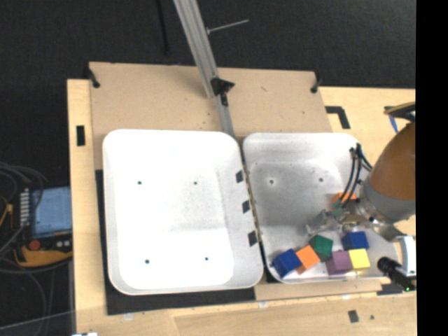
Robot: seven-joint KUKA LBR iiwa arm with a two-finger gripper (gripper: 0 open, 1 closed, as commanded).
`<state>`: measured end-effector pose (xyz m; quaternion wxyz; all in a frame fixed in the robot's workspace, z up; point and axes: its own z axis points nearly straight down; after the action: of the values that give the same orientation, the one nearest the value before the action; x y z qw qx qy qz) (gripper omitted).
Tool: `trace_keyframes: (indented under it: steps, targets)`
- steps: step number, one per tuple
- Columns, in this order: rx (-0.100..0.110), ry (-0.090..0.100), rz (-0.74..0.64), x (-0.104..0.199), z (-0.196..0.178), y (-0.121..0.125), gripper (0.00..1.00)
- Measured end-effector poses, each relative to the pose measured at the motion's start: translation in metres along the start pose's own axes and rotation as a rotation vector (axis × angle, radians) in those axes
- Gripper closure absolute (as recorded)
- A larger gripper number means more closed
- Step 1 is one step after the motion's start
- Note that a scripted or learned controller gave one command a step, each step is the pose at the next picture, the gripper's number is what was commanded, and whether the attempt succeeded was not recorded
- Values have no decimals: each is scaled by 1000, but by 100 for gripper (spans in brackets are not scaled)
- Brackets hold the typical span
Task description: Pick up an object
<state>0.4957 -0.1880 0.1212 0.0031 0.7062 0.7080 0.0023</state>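
The arm [393,170] reaches into the right bin [294,161] with its tool [343,219] low over the cluster of small blocks at the near edge, so this looks like the approach to a grasp, with nothing lifted yet. Whether the tool is apart or together I cannot tell. The green block [322,245] and blue block [355,240] lie nearest; the next move calls for settling on one and closing squarely without nudging the orange block [307,257] or purple block [339,261].
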Motion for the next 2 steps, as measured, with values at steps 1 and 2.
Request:
trace_keyframes:
  steps: [1, 2]
  targets:
    - [-5, 0, 8, 0, -9, 1, 100]
    - [1, -1, -1, 3, -53, 2, 100]
